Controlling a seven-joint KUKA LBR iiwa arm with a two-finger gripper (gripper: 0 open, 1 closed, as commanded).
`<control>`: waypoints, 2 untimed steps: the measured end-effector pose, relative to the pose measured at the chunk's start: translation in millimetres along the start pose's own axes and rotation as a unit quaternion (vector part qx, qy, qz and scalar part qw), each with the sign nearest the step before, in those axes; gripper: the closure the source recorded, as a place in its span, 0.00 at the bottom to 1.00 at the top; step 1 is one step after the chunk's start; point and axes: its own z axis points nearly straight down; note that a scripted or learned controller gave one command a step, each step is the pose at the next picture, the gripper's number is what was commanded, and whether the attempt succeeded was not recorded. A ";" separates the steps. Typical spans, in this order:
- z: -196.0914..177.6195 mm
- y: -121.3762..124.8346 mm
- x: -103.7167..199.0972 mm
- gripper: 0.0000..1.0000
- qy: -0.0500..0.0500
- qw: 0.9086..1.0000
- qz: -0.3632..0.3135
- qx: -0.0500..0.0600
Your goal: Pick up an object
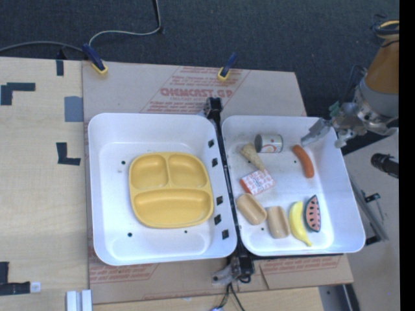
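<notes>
Left bin (104, 193): yellow divided plate (171, 190) at centre. Right bin (337, 193): hot dog sausage (303, 161) at 1 o'clock, banana (298, 223) and watermelon slice (313, 214) at 5 o'clock, small can (268, 143) at 11 o'clock. Tool (322, 133) at bin's 2 o'clock rim, just beside sausage, spread wide, holding nothing.

Two white bins (104, 193), smooth plastic with a soft sheen. The yellow divided plate (172, 190) looks like matt plastic. Under them, brown cardboard (188, 89), dull and printed in red, over a pale wood-look worktop (39, 212). The little can (269, 143) glints like metal. Banana (298, 223), watermelon slice (313, 214) and sausage (303, 161): smooth, toy-like plastic. The tool (327, 131) reads as grey metal.
</notes>
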 end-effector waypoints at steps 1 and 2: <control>120.7 56.5 1.2 0.00 0.004 1.000 -0.001 0.003; 109.7 57.8 -1.3 1.00 -0.002 1.000 -0.002 -0.002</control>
